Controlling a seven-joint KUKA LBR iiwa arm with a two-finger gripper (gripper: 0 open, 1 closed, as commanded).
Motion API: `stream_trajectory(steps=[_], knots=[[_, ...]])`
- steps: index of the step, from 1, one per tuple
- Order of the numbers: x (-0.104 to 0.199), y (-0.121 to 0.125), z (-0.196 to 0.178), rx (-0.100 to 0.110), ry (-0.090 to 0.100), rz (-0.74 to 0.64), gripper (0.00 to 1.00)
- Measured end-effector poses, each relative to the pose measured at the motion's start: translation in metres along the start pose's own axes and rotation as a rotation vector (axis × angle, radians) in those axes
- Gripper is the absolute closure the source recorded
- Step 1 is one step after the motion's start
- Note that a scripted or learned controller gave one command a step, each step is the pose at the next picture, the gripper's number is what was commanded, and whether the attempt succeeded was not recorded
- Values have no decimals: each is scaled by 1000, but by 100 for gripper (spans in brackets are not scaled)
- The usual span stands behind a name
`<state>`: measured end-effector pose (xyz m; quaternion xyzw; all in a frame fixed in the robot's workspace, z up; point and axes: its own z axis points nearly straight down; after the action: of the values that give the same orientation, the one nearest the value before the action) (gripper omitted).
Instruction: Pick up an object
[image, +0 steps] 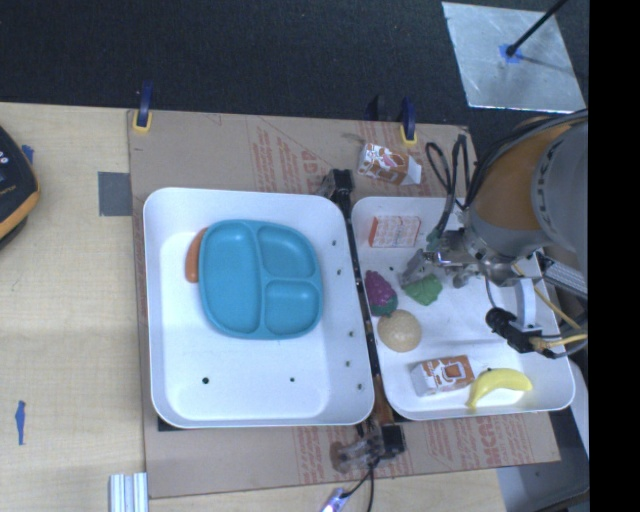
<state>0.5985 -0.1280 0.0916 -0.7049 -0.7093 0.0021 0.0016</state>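
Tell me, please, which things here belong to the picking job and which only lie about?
Job:
two-finger gripper
green lumpy toy
purple grape bunch
beige round ball
yellow banana
small orange-white carton

Lying about:
blue divided plate
snack packet on cardboard

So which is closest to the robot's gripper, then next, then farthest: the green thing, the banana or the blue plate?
Measured from the gripper:
1. Green thing, just below the gripper in the right bin.
2. Banana, at that bin's near right corner.
3. Blue plate, far off in the left bin.
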Motion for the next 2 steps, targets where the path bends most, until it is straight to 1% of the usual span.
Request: stream_trajectory(steps=[1,2], knots=[[-1,0,-11,1,0,-1,100],[-37,-41,-64,-2,1,4,100]])
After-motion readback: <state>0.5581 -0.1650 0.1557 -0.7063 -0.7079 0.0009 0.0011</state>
